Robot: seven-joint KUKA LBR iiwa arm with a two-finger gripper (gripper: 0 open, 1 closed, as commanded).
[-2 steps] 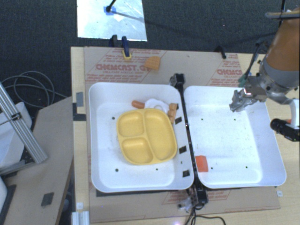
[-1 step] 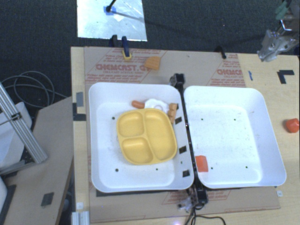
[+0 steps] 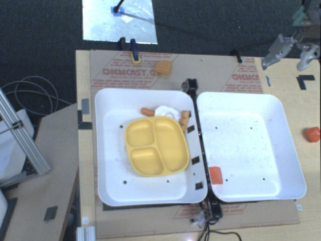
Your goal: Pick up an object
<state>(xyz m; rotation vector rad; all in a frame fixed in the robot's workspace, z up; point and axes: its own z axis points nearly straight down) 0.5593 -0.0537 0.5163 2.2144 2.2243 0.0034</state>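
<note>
In the left bin (image 3: 108, 134) lies a yellow divided plate (image 3: 156, 145). Behind it sit a small orange sausage-shaped piece (image 3: 147, 112), a white item (image 3: 167, 112) and a tan piece (image 3: 184, 118). An orange-red block (image 3: 215, 174) rests in the right bin (image 3: 281, 149), at its near left corner. My gripper (image 3: 284, 64) hangs at the upper right, beyond the right bin's far edge. Its fingers (image 3: 273, 51) are spread open with nothing between them.
A tan block (image 3: 163, 67) lies on the bench behind the left bin. Another orange-red object (image 3: 312, 133) sits on the bench right of the right bin. A clamp (image 3: 134, 51) stands at the bench's far edge, with a shiny sheet (image 3: 119, 13) beyond it.
</note>
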